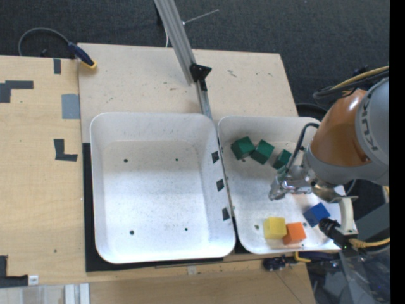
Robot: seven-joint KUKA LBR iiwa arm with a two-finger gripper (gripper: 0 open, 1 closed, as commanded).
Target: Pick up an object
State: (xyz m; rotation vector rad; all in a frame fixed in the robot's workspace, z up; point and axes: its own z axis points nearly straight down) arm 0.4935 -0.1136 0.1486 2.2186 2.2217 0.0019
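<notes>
Camera view: the counter (158, 75) carries two white bins. The left bin (101, 138) lies beside the right bin (253, 242), which confines every block within the arm's reach. The jaws (278, 192) hover mid-bin; their state cannot be told. Three green blocks (253, 149) lie just beyond, farther back. Blue block (316, 214), yellow block (274, 227) and orange block (294, 233) sit nearer, none between the jaws

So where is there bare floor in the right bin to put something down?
Right bin: bare along its left wall, between green blocks and yellow block. Crowded at right, around gripper, blue block, orange block.
</notes>
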